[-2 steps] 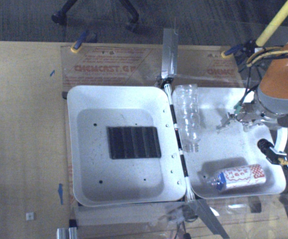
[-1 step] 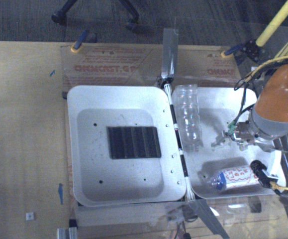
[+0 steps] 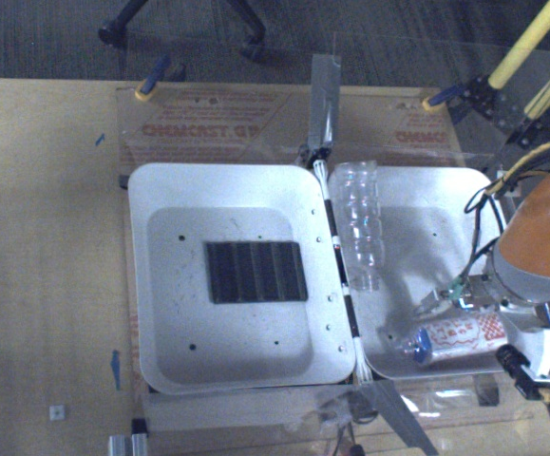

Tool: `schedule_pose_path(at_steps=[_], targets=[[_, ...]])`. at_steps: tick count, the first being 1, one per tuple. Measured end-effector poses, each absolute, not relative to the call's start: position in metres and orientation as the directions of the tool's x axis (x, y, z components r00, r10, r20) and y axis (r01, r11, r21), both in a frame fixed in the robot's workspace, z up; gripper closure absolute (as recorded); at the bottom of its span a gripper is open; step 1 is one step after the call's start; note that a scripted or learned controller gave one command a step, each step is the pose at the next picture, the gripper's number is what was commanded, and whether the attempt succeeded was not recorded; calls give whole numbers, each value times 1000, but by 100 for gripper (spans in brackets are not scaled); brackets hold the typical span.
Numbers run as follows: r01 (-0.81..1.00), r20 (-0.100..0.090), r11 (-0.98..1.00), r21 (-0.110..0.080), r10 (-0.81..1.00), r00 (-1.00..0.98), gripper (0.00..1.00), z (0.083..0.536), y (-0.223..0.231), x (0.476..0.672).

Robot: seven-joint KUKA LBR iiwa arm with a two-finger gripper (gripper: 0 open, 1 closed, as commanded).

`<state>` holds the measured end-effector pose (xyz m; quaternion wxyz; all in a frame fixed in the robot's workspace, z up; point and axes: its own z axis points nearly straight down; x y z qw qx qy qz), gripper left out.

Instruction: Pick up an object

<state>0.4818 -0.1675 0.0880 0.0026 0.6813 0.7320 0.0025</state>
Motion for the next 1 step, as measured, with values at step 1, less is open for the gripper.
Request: schedule_pose_path(at_steps=[1], targets=[[999,-3,43,9,999,-43,0,88,-168,555]])
